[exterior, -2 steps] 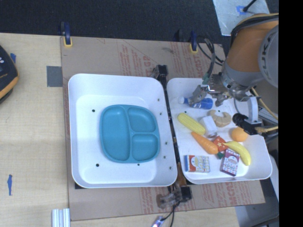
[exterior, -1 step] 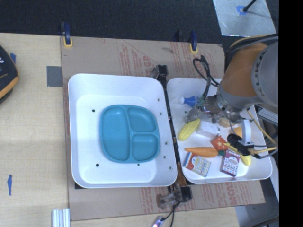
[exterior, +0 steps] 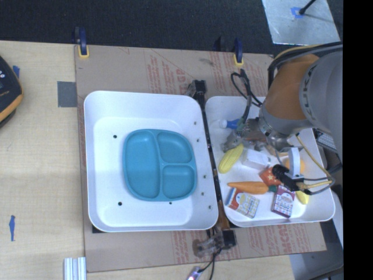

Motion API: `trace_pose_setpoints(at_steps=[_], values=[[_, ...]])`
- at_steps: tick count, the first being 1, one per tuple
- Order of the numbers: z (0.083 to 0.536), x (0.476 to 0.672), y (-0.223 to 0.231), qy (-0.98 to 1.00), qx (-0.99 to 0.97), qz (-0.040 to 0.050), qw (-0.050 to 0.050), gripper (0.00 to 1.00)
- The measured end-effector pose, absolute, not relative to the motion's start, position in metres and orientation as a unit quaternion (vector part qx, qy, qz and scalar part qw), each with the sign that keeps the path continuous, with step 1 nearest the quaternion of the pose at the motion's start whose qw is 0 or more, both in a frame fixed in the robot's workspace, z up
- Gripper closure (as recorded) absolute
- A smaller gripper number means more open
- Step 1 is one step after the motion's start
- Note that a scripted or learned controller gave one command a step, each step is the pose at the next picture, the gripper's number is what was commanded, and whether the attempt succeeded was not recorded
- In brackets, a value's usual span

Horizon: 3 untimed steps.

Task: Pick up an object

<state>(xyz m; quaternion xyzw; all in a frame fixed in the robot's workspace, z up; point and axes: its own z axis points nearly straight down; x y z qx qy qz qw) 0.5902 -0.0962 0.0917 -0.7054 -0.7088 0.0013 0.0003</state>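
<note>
Left bin (exterior: pixel 93 156): one blue divided plate (exterior: pixel 159 164), three compartments, lying flat at the centre.

Right bin (exterior: pixel 326 212): assorted small items. Yellow corn cob (exterior: pixel 231 157) near the left wall, tilted. Orange carrot (exterior: pixel 249 186) just below it, lying across. Small printed card (exterior: pixel 244 203) toward the front left corner. Dark red packet (exterior: pixel 283 203) near the front edge. White block (exterior: pixel 254 158) at mid-bin. Small white bottle with blue cap (exterior: pixel 227 123) near the back left corner.

Gripper (exterior: pixel 252 134): low over the back half of the right bin, above the clutter; jaw state cannot be told.

Arm (exterior: pixel 303 92): grey with orange band, over the bin's back right corner.
</note>
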Motion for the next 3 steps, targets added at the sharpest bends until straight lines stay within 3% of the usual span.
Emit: trace_pose_setpoints(at_steps=[1,2,3], values=[[0.092,0.627,-0.093,-0.708,-0.706,0.0008,0.001,0.0],[0.092,0.59,-0.104,-0.709,-0.705,0.0019,0.001,0.0],[0.091,0.576,-0.099,-0.708,-0.706,0.002,0.002,0.0]])
